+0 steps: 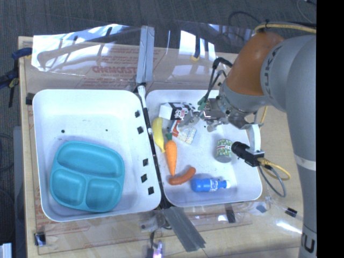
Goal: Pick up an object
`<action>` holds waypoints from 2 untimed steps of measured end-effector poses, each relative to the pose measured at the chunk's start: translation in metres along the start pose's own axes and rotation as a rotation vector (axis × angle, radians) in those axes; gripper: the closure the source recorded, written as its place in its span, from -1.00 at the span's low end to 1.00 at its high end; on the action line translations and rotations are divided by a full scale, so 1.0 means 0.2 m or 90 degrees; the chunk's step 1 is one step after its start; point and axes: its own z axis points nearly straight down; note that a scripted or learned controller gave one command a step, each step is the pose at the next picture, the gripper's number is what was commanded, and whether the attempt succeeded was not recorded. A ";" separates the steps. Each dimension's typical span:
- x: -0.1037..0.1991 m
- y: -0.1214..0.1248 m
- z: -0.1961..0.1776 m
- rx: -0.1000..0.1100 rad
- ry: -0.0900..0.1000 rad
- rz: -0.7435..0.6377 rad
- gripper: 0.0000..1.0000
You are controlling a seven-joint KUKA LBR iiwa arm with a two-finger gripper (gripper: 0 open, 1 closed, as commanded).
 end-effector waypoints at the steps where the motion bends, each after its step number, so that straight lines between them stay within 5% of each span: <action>1: 0.13 -0.16 0.51 -0.002 0.000 0.031 -1.00; 2: 0.12 -0.16 0.48 0.002 0.000 0.028 1.00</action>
